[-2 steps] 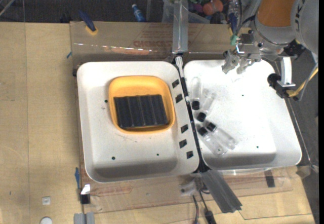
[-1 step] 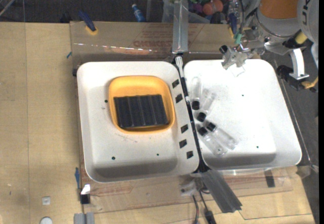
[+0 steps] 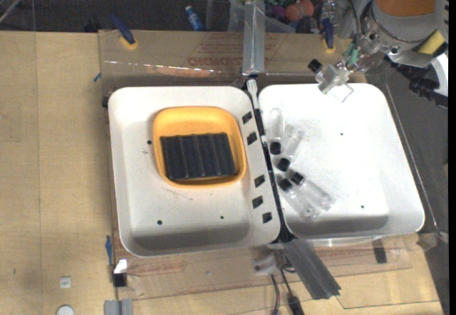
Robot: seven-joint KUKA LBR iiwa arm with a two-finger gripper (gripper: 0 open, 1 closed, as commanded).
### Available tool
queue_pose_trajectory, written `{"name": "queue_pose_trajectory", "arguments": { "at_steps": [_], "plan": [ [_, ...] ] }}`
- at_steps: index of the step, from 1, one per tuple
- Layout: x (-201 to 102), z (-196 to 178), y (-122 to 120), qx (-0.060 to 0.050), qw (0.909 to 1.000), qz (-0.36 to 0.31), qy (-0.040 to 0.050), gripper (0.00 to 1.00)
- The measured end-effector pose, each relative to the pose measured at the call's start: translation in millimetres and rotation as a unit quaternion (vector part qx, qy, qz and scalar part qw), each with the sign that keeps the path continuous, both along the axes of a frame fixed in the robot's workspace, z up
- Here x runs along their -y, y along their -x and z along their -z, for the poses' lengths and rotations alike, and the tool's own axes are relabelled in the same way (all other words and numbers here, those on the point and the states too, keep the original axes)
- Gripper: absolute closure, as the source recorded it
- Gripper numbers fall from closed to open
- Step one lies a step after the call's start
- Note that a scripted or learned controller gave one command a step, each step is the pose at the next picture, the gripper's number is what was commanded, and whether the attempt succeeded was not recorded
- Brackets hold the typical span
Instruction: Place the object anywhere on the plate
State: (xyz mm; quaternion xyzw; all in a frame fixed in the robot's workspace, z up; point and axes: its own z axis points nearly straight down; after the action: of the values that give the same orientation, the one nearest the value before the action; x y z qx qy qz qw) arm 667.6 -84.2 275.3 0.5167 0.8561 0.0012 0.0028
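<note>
The left bin [image 3: 128,185] holds an orange plate [image 3: 199,121] with a dark ribbed block [image 3: 197,157] lying on it. In the right bin [image 3: 370,164], clear bottles with black caps [image 3: 292,164] lie near the left wall. Above its far edge, the gripper [image 3: 335,78] is closed on a clear bottle [image 3: 329,80].

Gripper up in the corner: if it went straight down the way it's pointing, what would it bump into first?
Probably the right bin's far rim or bare white floor. The gripper points down-left with a small clear object at its tip, so that might touch first. Depth is hard to judge.
</note>
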Motion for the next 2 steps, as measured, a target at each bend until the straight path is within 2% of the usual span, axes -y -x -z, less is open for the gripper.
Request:
{"name": "queue_pose_trajectory", "arguments": {
  "at_steps": [1,2],
  "plan": [
    [1,17,0,-0.003,0.998,-0.063,-0.0005,1.0],
    [23,-11,0,0.0,0.9951,-0.099,0.0008,1.0]
  ]
}}
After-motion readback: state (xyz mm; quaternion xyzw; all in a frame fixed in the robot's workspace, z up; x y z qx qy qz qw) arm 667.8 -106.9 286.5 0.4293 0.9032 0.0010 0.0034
